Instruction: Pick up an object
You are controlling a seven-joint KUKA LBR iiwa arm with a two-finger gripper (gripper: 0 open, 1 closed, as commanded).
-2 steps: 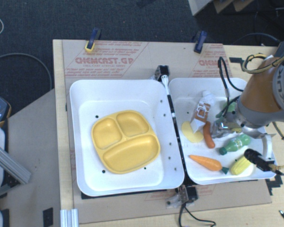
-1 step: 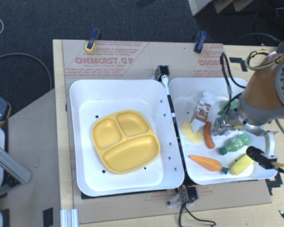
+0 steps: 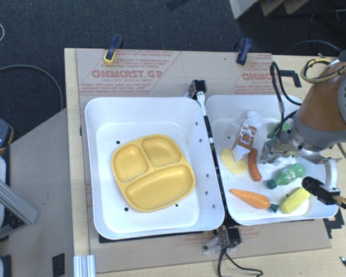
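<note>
claw [image 3: 272, 152] hanging over right bin [image 3: 219, 111] (grip state: cannot tell) | hotdog [image 3: 254, 165] lying just left | green bottle [image 3: 287, 175] lying just nearer

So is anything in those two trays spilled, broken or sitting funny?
Nothing looks spilled or broken. The toy foods lie jumbled in the right bin: a bottle on its side, a carrot and a corn cob. The yellow divided plate sits slightly askew in the left bin.

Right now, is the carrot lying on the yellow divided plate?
No, the carrot lies in the right bin, near its front edge, while the yellow divided plate sits in the left bin.
</note>
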